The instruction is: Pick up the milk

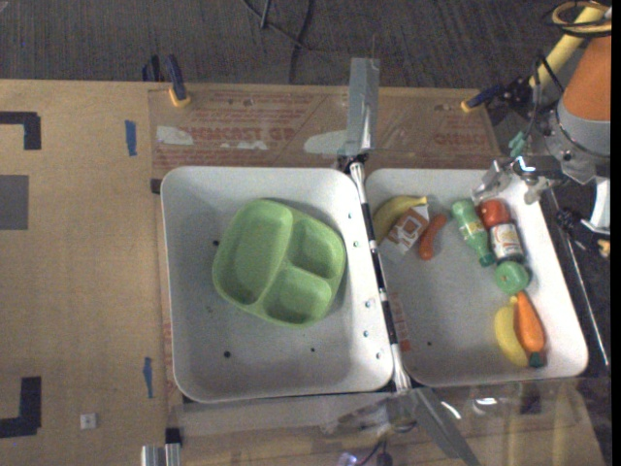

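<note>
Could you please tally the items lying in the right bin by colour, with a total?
Yellow: 2, banana and banana
Orange: 2, sausage and carrot
Green: 2, bottle and round piece
Red: 1, ketchup bottle
White and brown: 1, milk carton
Total: 8

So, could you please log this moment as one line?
gripper: over right bin's far edge | milk: lying beside banana, not held | stage: approach

Single fixed overhead camera, slanted down over both bins (pixel 184 260)
</note>
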`<state>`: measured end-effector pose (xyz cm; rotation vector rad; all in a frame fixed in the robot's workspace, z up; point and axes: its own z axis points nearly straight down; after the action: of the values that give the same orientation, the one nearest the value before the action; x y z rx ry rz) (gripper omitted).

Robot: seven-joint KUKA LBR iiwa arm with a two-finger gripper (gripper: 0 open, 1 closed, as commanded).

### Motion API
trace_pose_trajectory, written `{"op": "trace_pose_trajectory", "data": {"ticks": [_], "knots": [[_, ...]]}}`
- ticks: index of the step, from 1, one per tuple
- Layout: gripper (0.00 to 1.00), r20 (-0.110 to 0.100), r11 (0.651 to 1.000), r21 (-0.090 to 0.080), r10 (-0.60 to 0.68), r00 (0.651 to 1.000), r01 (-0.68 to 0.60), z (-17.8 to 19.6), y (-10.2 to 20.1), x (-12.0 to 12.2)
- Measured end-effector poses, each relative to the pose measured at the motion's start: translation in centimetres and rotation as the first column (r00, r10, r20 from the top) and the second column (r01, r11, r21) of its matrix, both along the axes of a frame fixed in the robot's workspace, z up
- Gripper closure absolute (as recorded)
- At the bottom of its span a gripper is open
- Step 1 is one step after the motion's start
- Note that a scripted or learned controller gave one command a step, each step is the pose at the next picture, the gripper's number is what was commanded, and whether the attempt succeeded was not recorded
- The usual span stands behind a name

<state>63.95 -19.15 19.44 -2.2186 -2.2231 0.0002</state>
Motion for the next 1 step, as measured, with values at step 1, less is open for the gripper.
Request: {"op": "trace_pose_trajectory", "data": {"ticks": [1], "knots": [[0.0,0.021,0.996,-0.009,0.091,0.996,-0.091,-8.05,5.7,-0.51]]}}
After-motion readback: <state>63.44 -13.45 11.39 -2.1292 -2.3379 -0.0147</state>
